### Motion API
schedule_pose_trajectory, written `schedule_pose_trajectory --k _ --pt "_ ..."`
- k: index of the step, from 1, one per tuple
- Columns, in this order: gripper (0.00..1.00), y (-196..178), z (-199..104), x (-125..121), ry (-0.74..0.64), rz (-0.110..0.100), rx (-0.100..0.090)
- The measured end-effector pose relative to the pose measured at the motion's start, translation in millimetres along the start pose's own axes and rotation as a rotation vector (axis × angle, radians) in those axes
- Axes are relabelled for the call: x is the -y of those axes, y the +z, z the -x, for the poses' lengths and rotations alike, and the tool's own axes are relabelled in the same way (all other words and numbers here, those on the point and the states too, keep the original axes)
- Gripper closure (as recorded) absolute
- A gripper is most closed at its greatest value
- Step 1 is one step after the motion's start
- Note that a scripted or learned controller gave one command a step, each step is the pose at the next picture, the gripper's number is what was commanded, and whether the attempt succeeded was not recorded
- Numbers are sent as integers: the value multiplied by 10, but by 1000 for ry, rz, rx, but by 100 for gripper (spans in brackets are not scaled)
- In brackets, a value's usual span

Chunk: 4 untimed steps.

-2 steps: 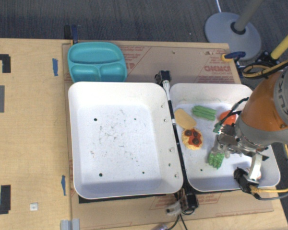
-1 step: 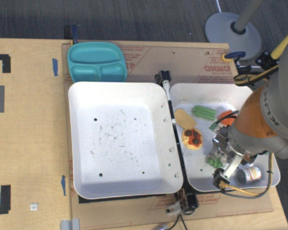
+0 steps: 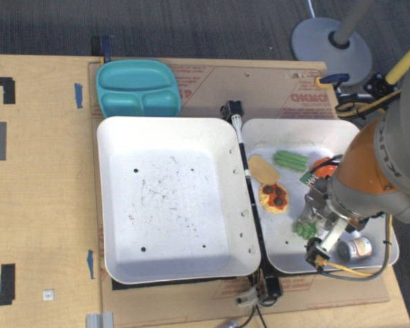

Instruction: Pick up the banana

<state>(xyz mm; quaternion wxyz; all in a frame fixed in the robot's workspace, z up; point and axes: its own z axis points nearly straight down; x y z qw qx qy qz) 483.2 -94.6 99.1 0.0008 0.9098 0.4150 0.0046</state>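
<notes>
My gripper [image 3: 316, 209] hangs low over the middle of the right bin [image 3: 287, 264], under the grey and orange wrist. It is close above a small green item [image 3: 304, 228]. The wrist and arm cover the bin's right part and hide whatever lies beneath. To the gripper's left lie a yellow pizza slice with red and dark spots [image 3: 274, 197] and a tan oval piece [image 3: 263, 169]. Nothing can be seen held in the gripper.
A green pod-like toy [image 3: 290, 160] and an orange-red item [image 3: 321, 165] lie at the back of the right bin. A small can [image 3: 359, 248] sits at its front right. The left bin [image 3: 171, 197] stands alongside, with a teal divided tray [image 3: 138, 87] behind it.
</notes>
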Motion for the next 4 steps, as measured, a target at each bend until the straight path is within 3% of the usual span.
schedule_pose_trajectory --k 1,2,3,4 --pt "100 -98 -6 -1 -2 0 0" --pt "0 -96 -5 1 -2 -1 0" --pt "0 -851 -611 570 290 -6 9" --pt "0 -847 -1186 1077 349 -7 10"
